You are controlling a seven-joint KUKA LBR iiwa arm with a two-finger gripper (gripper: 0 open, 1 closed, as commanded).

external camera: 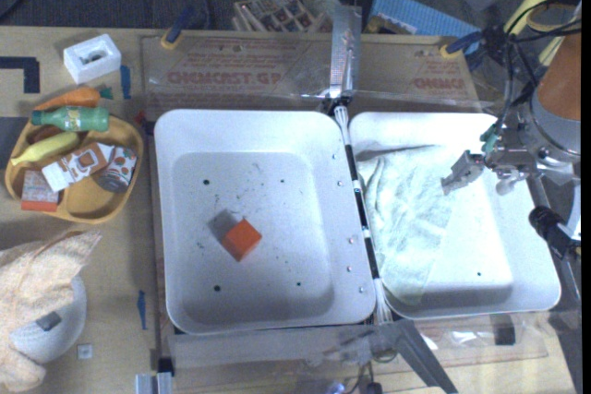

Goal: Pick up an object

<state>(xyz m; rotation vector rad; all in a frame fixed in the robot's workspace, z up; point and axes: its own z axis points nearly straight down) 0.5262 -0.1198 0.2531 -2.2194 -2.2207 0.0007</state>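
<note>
Gripper — above cloth (right bin)

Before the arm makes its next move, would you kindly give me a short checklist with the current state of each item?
1. Target visible: orange block lies in the left bin. Ok.
2. Block free of clutter: nothing touches it. Ok.
3. Pincer above target: it is over the right bin. Not ok.
4. Pincer free of load: cannot tell.
5. Right bin contents: a white cloth lies beside the pincer, a snag risk. Not ok.
</note>
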